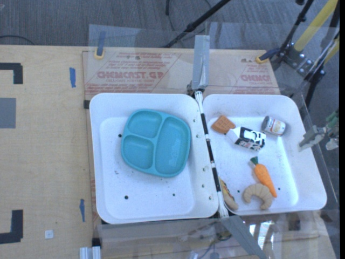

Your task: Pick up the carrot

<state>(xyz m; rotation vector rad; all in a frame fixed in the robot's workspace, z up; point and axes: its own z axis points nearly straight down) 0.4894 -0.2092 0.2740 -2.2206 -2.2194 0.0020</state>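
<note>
1. Gripper [319, 135] hovered at the right edge of the right bin [310, 196], holding nothing; how far its fingers were spread could not be told.
2. Left of and below the gripper, the carrot [263, 177] lay inside that bin, green top pointing away.
3. Just below the carrot sat a croissant [259, 195].
4. Left of the gripper lay a small can [274, 125], a black-and-white carton [248, 138] and a cracker [222, 124].
5. Far to the left, a blue divided plate [156, 143] rested in the left bin [108, 198].

Two bins [102, 112], one plate [156, 143], six small foods [262, 177].
</note>
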